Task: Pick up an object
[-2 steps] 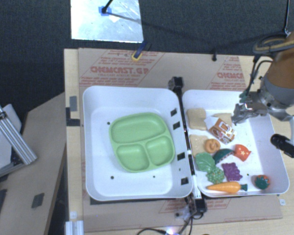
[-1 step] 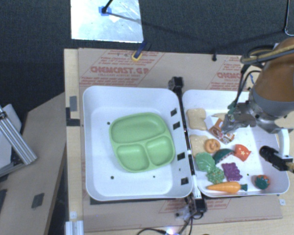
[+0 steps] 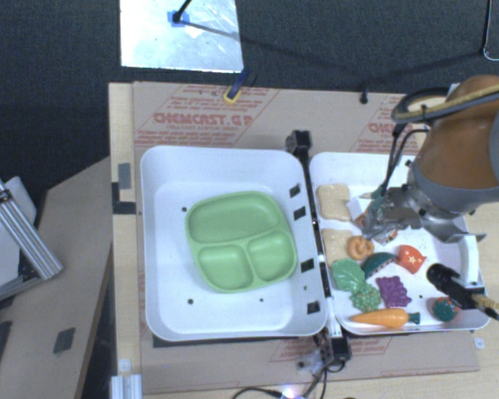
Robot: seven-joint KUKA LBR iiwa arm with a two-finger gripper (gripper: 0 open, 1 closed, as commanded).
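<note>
Toy food (image 3: 374, 283) lies scattered in the right bin (image 3: 474, 322): bread slices at the far left, a carrot along the near edge, grapes and green leaves between. Low over the bin's middle, the hand (image 3: 381, 219) sits just above a small orange piece; whether it is open or closed cannot be told. A green divided plate (image 3: 241, 241) rests in the left bin (image 3: 162, 248). Both bins sit on a brown board (image 3: 200, 119) on the surface (image 3: 75, 248), with dark carpet (image 3: 50, 56) and a shiny square sheet (image 3: 181, 23) beyond.

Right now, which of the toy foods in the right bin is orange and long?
The carrot, lying along the near edge of the right bin. The grapes behind it are purple and bunched; the lettuce leaf is green.
</note>
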